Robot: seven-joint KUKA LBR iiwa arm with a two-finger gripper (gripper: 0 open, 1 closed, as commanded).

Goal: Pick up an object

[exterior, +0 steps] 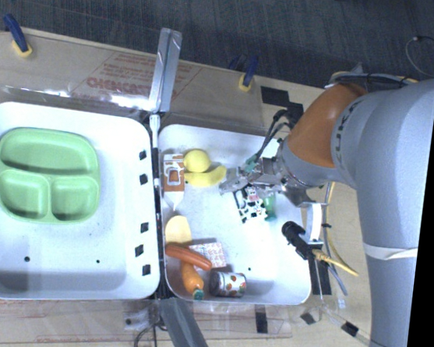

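While the gripper (256, 188) hangs low in the right bin (282, 283):
jaws: cannot tell.
black-and-white toy (253, 205): probably light, stiff; grip across its middle.

One fixed camera looks down at a slant on both white bins (55, 278), the arm (376, 157) entering from the right.

**What the view hides or cuts off**

The arm (384, 158) runs out of the picture at the right and bottom edges. Its wrist covers part of the right bin's far right rim (229, 135). The gripper (251, 182) is a blurred tangle of metal above a small black-and-white object (254, 205), too small to identify. The can's label (227, 283) is unreadable.
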